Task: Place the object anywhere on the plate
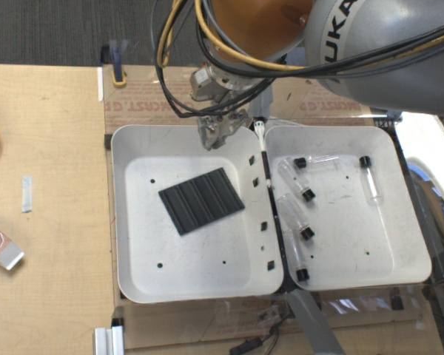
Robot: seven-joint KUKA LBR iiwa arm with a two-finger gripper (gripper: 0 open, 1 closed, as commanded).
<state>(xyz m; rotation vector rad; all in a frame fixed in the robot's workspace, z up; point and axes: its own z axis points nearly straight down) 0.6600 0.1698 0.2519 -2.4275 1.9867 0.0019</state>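
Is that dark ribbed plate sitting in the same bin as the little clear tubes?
No. The dark ribbed plate lies alone in the left bin, while the clear tubes are in the right bin.

In the left bin point(133, 272) I see the plate point(201, 200): a dark ribbed rectangle lying flat near the bin's middle, turned askew to its walls. In the right bin point(407, 261) lie several clear tubes with black caps point(370, 177), scattered, some along the wall nearest the left bin.

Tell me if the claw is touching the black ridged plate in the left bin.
Apart. In the camera view the claw hangs by the left bin's far wall, and bare white bin floor separates it from the black ridged plate.
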